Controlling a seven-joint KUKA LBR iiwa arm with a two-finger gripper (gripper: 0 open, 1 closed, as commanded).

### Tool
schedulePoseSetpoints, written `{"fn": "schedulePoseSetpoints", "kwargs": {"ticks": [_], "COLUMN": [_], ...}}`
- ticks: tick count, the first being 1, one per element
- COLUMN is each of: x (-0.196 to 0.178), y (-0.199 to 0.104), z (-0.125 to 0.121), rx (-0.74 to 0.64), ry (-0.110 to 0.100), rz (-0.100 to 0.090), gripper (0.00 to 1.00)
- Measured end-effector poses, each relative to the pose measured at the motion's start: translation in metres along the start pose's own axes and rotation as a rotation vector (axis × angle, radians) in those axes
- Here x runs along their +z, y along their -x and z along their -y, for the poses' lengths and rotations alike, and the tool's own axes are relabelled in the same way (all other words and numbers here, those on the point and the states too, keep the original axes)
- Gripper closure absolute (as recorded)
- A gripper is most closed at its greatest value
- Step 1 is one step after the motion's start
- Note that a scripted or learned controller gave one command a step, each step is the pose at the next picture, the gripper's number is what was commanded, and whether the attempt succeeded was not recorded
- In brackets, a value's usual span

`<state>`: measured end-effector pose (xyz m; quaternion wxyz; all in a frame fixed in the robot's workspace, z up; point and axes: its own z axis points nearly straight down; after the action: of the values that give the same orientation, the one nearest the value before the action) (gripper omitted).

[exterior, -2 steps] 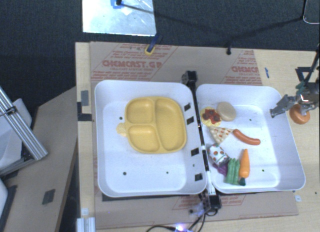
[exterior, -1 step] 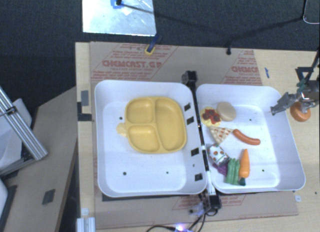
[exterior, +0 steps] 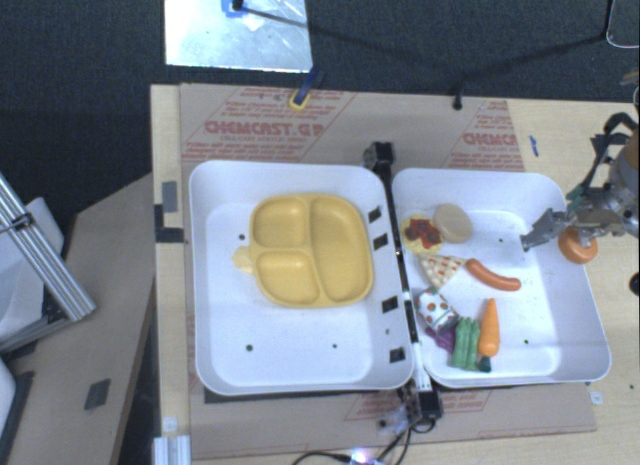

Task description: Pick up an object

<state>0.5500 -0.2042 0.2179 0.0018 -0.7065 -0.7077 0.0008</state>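
**Gripper at the right rim of the right bin, toy food lying to the camera's left of it**

My two-finger gripper (exterior: 535,233) reaches in over the right-hand edge of the shallow white right bin (exterior: 570,353); whether it is apart or together I cannot tell at this size, and I see nothing between its tips; an orange round part (exterior: 578,244) sits just behind it at the rim, either part of my wrist or a toy, which I cannot settle.

Nearest object: a red-orange toy sausage (exterior: 493,276), lying on the bin floor below and to the camera's left of my tips, near but not touching; its long axis runs roughly left to right in the view, tilted slightly downward to the right; I judge a closing direction across that axis to be the one that would suit it.

Further out: an orange toy carrot (exterior: 489,326) standing nearly vertical in the view, just beside a green ridged toy vegetable (exterior: 466,344); a purple and white toy (exterior: 435,311); a yellow pizza wedge (exterior: 440,270); a beige round disc (exterior: 453,221) touching a red and yellow flat piece (exterior: 422,233); all are near the bin's left wall.

Furthest: the left white bin (exterior: 230,353) bearing a yellow three-compartment plastic plate (exterior: 305,250), well apart from my gripper; no pickup is made yet.
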Motion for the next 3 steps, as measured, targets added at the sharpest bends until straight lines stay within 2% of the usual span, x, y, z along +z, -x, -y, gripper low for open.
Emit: {"fn": "schedulePoseSetpoints", "kwargs": {"ticks": [1, 2, 3], "x": [0.062, 0.123, 0.128], "y": [0.0, -0.005, -0.008], "z": [0.005, -0.001, -0.004], "rx": [0.0, -0.004, -0.003], "ry": [0.0, 0.001, 0.005], "rz": [0.0, -0.008, -0.005], "gripper": [0.0, 0.0, 0.0]}}
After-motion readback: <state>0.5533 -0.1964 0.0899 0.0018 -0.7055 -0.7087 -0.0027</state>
